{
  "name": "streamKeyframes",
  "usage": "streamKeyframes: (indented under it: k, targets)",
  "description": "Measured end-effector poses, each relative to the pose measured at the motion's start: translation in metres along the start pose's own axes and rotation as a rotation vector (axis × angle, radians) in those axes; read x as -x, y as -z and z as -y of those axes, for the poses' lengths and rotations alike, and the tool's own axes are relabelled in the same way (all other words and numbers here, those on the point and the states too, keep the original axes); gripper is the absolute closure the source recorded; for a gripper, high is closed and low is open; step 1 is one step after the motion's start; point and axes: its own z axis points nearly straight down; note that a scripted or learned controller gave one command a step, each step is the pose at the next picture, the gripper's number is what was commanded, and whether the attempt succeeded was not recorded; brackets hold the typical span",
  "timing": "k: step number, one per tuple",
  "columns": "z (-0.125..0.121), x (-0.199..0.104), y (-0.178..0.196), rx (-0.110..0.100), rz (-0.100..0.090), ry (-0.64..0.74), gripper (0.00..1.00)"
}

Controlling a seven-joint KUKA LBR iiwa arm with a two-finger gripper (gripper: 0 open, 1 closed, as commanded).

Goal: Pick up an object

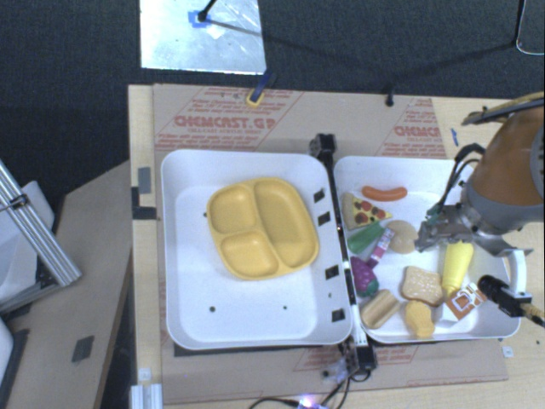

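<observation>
Because the gripper (428, 231) hovers at centre right of the frame, the nearest candidate is the yellow elongated plastic toy (456, 265) just below it, in the right white bin (426, 167). It looks light, rigid and smooth; grasp across its narrow midsection. Finger state cannot be determined.

A dark carpeted floor (68, 66) surrounded the bench (140, 313), whose pale wooden top carried a printed brown cardboard sheet (230, 118). A shiny metal plate (200, 24) lay on the floor beyond it, and an aluminium frame (30, 228) stood at the left edge.
</observation>
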Motion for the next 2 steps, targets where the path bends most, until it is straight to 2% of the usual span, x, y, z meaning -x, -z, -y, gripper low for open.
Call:
streamKeyframes:
  k: [2]
  targets:
    - [-0.012, 0.0, 0.085, 0.001, 0.0, 0.002, 1.0]
